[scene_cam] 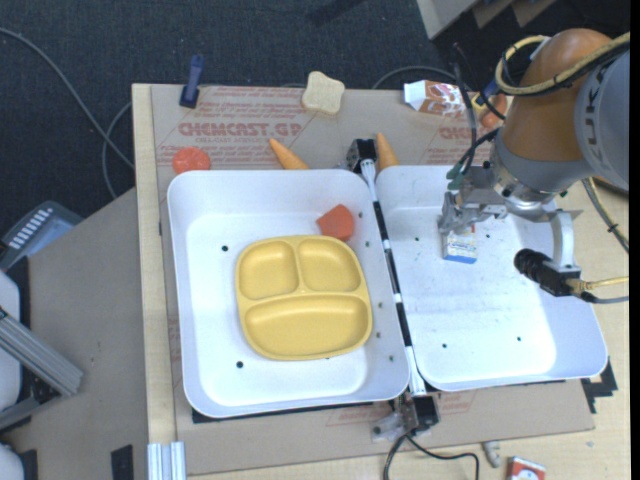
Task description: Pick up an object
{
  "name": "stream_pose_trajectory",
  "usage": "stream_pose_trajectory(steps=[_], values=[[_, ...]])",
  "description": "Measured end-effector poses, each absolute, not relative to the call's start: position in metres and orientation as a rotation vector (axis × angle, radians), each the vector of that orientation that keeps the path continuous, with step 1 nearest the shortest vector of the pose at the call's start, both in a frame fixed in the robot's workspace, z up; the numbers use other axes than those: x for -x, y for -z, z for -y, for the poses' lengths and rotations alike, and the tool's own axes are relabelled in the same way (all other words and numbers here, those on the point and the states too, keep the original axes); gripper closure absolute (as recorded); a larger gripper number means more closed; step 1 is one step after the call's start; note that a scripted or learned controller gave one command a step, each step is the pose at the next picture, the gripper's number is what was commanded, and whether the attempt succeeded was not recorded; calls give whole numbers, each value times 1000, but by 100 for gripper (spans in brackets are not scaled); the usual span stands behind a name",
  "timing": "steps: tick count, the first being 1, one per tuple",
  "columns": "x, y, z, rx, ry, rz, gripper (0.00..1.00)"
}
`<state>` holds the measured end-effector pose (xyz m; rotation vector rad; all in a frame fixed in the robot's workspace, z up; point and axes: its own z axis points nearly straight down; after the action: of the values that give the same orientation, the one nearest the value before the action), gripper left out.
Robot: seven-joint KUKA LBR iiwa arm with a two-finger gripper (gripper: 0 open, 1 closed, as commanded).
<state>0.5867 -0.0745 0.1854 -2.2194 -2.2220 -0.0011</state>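
Observation:
My gripper (462,224) hangs over the far-left part of the right bin (500,353), the arm coming in from the right. A small white carton with a blue edge (461,249) sits directly under the gripper's tip, touching it or very close to it. Whether the carton rests on the bin floor or is lifted is unclear. In the left bin (200,268) lie a yellow divided plate (300,298) and a red-orange block (338,222).
Behind the bins, on the brown board, lie a bread slice (323,92), an orange carrot (288,155), a red disc (190,160), a blue clip (191,80), a small milk carton (432,95) and another orange piece (386,151).

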Motion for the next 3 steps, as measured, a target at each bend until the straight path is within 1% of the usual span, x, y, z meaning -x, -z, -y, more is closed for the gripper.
stream_pose_trajectory(steps=[1,2,3], values=[[-578,-166,137,2221,-3,2220,100],[-553,-116,121,2221,-1,2219,100],[-553,-126,121,2224,1,2220,100]])
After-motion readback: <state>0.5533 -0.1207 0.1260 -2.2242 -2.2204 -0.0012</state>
